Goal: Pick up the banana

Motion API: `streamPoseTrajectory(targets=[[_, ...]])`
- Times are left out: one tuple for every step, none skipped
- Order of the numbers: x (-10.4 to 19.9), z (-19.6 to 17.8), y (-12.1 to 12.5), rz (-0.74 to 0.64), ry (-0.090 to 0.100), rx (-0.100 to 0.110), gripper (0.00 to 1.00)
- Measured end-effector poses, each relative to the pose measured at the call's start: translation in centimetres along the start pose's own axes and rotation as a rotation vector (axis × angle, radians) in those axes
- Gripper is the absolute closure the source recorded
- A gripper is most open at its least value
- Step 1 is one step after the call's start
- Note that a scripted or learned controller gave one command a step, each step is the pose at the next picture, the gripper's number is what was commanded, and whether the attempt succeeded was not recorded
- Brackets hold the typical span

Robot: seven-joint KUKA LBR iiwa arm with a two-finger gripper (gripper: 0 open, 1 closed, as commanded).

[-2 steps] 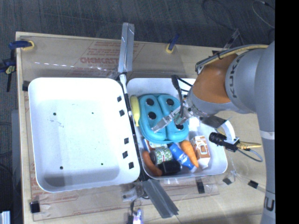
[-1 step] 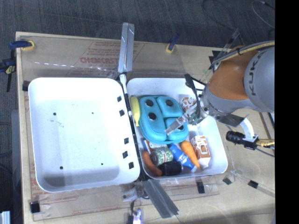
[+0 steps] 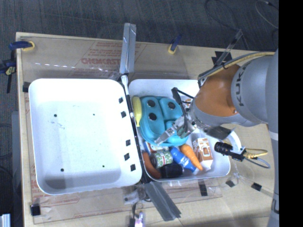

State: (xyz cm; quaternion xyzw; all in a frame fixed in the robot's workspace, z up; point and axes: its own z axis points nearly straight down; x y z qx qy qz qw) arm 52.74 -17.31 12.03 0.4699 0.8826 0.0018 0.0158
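The banana [image 3: 137, 109] is a yellow sliver lying along the left wall of the right bin [image 3: 161, 83], pressed against a large blue plastic toy [image 3: 158, 111] that hides part of it. My gripper [image 3: 169, 133] hangs low over the front edge of that blue toy, about a hand's width to the right of the banana and a little nearer the front. The grey arm with its orange band [image 3: 215, 98] reaches in from the right above the bin's right half. Nothing shows held at the gripper.
Packed in the front of the right bin are a green can [image 3: 163, 159], a blue bottle [image 3: 182, 158], a carrot [image 3: 192, 156], a small carton [image 3: 204, 148] and a black object [image 3: 171, 170]. The left bin [image 3: 75, 84] sits beside it, across a divider with black clips.
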Motion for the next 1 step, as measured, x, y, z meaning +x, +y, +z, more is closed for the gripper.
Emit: streamPoseTrajectory(targets=[[-2.78, -3.16, 8.00, 0.114, 0.025, 0.020, 0.00]])
